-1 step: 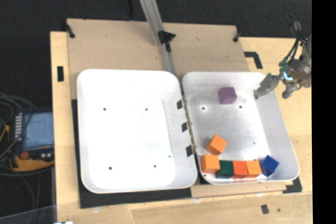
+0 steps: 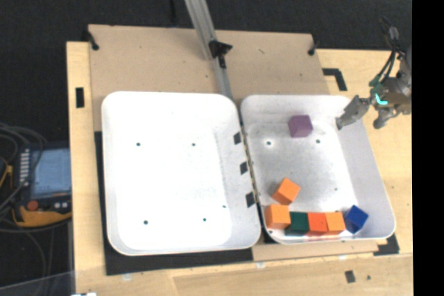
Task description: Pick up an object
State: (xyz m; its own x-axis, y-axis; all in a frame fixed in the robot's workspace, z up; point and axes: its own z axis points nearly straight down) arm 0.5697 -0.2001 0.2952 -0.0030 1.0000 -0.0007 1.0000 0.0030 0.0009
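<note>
We see hand [image 2: 366,113] at right bin's [image 2: 361,149] upper right rim, fingers spread, gripping nothing. Purple cube [image 2: 300,125] lies nearest, to hand's left in view and slightly lower, alone on bin floor, well apart from other blocks. We judge it easiest target: clear on all sides. Orange cube [image 2: 287,190] sits mid-bin, tilted. Row along bottom wall: orange, green, orange, orange, blue cube [image 2: 355,218], packed touching.

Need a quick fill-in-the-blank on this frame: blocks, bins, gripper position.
1. All the blocks lie in the ____ bin of the camera view.
2. The block lying alone near that bin's far wall is ____.
3. The gripper hovers over that bin's far ____ corner.
4. The green block sits between two ____ blocks.

Missing words: right; purple; right; orange
</note>
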